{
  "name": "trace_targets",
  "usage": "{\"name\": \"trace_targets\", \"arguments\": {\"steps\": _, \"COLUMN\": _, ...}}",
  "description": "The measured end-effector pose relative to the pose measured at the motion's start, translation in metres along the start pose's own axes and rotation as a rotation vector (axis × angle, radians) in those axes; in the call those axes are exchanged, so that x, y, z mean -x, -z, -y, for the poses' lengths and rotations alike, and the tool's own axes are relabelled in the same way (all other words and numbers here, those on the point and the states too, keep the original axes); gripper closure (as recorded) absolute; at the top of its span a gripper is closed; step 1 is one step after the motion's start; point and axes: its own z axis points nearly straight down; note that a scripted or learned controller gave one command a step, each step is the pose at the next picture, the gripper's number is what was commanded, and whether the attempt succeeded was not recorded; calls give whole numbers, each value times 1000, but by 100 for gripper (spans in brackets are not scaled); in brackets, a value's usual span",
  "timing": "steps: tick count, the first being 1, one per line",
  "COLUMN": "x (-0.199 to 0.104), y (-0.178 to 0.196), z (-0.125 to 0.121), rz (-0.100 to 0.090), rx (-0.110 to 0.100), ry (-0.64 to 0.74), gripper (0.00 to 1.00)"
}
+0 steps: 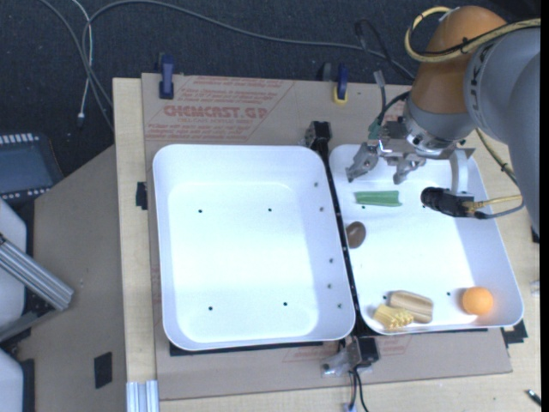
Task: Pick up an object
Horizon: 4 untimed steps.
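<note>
There are two white bins side by side on the bench. The left bin [171,230] has small dark dots on its floor. The right bin [480,256] has five things in it.

A green stick [378,198] lies flat at the far end of the right bin. It is long and thin. Its long side runs left to right, across the bin. There is one green stick.

The claw [383,169] hangs over the far end of the right bin, just past the green stick. Its two fingers [360,166] are spread apart and point down. Nothing is between them. The claw is right above the stick, but they look apart.

A small brown round thing [355,233] sits by the left wall of the right bin, a bit nearer than the stick. There is one.

At the near end of the right bin lie three more things. A tan roll [410,302] lies with its long side going left to right. A yellow bumpy thing [394,318] touches it on its near left side. An orange ball [477,300] sits to the right, well apart from the roll. There is one of each.

A black part [443,200] with a wire hangs on the arm, over the right side of the bin.
</note>
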Motion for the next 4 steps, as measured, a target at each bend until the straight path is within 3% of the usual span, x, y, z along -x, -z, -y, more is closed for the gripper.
{"name": "trace_targets", "arguments": {"steps": 2, "x": 1, "y": -70, "z": 6, "rz": 1, "rx": 7, "ry": 0, "gripper": 0}}
{"name": "trace_targets", "arguments": {"steps": 3, "x": 1, "y": -57, "z": 4, "rz": 2, "rx": 11, "ry": 0, "gripper": 100}}
{"name": "trace_targets", "arguments": {"steps": 4, "x": 5, "y": 6, "z": 4, "rz": 1, "rx": 10, "ry": 0, "gripper": 100}}
